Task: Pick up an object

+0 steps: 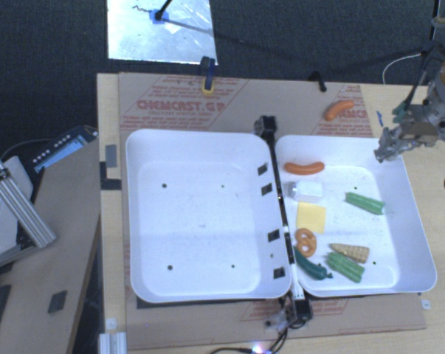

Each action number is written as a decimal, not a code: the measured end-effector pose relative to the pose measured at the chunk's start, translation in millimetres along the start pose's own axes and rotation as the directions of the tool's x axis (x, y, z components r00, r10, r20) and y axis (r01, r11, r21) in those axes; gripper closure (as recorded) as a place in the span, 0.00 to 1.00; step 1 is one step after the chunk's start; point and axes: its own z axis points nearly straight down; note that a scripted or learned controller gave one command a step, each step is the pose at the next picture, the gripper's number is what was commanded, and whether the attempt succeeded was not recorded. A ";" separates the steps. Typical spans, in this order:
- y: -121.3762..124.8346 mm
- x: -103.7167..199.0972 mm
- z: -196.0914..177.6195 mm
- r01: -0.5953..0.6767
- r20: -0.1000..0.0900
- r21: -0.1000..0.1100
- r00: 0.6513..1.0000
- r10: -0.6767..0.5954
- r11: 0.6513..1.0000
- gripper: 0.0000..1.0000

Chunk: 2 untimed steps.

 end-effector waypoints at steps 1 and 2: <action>15.0 74.5 -50.3 0.001 -0.001 0.001 1.000 -0.001 1.000 1.00; 1.1 146.0 -104.5 0.002 -0.002 0.000 1.000 -0.002 1.000 1.00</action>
